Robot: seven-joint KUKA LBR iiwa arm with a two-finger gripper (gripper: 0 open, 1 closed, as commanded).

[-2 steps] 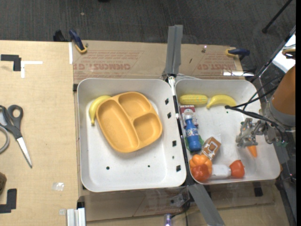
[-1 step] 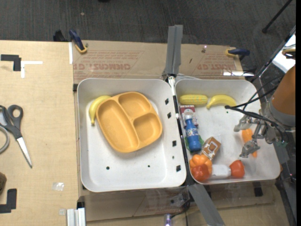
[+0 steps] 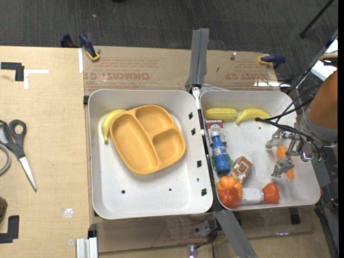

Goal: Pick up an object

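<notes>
Two white bins sit side by side on the table, and the end effector (image 3: 283, 153) hangs low in the right bin (image 3: 252, 144), over a small orange object (image 3: 285, 157) that its metal parts largely hide; whether the fingers grip it I cannot tell. Left of it lie a blue bottle (image 3: 219, 152) and a brown packet (image 3: 241, 169); up-left, one corn cob (image 3: 221, 113) and one banana (image 3: 251, 114). A second banana (image 3: 109, 123) is half hidden behind the yellow divided plate (image 3: 147, 138) in the left bin (image 3: 145, 198).
</notes>
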